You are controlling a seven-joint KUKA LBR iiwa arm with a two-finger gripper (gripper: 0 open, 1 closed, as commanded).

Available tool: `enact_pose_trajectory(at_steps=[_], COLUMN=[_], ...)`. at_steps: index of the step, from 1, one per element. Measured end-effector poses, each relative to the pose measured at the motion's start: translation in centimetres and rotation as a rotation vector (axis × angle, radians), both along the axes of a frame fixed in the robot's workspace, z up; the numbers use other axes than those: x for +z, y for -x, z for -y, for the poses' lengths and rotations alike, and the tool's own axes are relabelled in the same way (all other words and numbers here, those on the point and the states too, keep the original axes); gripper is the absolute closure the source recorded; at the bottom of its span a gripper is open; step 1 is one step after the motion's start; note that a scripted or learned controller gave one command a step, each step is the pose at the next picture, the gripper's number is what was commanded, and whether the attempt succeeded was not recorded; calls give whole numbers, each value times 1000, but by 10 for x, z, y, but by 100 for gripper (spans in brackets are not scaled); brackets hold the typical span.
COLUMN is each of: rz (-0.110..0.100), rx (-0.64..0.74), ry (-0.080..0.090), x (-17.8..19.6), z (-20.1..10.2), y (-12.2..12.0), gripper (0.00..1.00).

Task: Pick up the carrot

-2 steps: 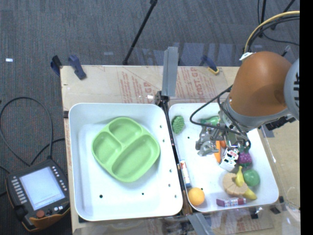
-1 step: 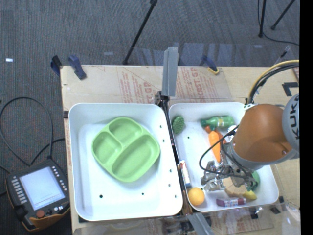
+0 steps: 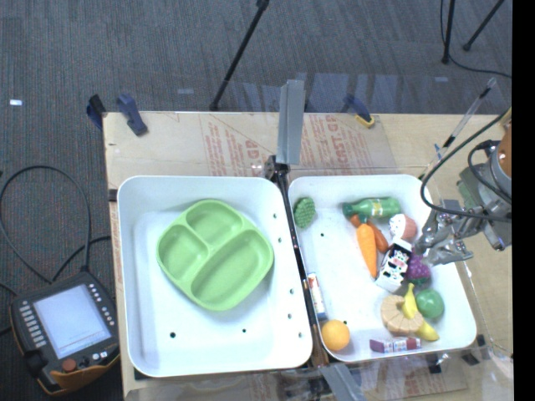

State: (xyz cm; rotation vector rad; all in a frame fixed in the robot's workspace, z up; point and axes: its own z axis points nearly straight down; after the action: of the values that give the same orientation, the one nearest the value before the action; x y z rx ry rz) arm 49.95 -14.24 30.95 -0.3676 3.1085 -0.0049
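Orange (image 3: 335,335) sits nearest; your carrot (image 3: 367,250) lies farther back, left of the gripper (image 3: 440,242). Jaw state unclear, so approach along its length, avoiding the bottle (image 3: 374,208).

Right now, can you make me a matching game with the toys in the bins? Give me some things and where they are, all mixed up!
Things:
1. carrot
2. green plate
3. orange
4. green bottle

Places:
A. front corner of the right bin, nearest the divider
B. alone in the left bin
C. far end of the right bin
D. middle of the right bin, just in front of the green bottle

Right pairs: 1-D, 2-B, 3-A, 4-C
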Motion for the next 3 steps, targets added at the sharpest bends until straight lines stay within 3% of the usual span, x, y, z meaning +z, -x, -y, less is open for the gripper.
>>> enact_pose_trajectory(at_steps=[1, 2, 3], rz=[-1, -13, -8], rx=[123, 408, 573], ry=[1, -4, 0], x=[165, 43, 104], z=[15, 31, 70], y=[2, 4, -1], gripper=[100, 100, 100])
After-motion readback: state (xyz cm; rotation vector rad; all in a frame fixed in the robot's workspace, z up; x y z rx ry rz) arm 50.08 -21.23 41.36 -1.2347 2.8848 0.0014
